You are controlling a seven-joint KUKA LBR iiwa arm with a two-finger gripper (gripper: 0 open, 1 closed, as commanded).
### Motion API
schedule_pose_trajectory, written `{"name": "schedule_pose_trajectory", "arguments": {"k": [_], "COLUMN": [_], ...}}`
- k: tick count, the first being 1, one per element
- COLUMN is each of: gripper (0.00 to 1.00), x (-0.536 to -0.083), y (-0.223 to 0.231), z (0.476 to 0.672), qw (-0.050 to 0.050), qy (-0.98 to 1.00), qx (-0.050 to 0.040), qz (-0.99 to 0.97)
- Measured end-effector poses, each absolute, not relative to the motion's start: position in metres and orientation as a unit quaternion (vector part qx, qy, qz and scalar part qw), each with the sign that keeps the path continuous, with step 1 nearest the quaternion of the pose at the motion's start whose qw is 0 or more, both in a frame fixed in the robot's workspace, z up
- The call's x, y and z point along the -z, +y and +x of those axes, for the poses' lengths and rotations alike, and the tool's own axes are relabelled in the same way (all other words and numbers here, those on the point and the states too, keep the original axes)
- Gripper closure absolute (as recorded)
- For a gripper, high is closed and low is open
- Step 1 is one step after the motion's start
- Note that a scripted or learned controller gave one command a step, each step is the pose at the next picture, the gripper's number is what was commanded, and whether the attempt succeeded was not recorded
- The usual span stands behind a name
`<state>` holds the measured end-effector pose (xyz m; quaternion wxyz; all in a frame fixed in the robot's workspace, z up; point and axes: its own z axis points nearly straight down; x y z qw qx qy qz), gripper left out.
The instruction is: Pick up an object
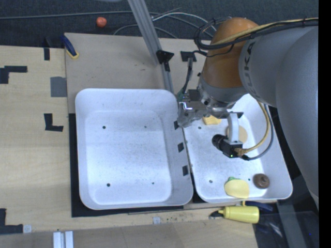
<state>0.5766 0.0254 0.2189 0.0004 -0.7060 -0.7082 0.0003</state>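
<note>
The right bin (207, 161) holds a small yellow block (211, 120) near its top, a pale cream piece (241, 134) partly hidden by the wrist, a yellow rounded object (237, 188) and a small brown disc (261, 180) near the front rim. My gripper (187, 112) hangs over the right bin's upper left corner, close to the wall shared with the left bin. It is just left of the yellow block. The arm's grey body and orange band (227, 61) cover the bin's back part.
The left bin (124, 149) lies beside the right one. A slanted metal pole (150, 35) crosses behind the bins. A yellow-handled tool (240, 214) lies on the bench in front of the right bin. A black cable fitting (226, 144) hangs off the wrist.
</note>
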Motion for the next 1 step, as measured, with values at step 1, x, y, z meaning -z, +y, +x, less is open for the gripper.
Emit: {"name": "schedule_pose_trajectory", "arguments": {"k": [1], "gripper": [1.0], "x": [-0.2305], "y": [0.0743], "z": [0.5676], "qw": [0.0], "qy": [-0.709], "qx": [0.0001], "qz": [-0.706]}}
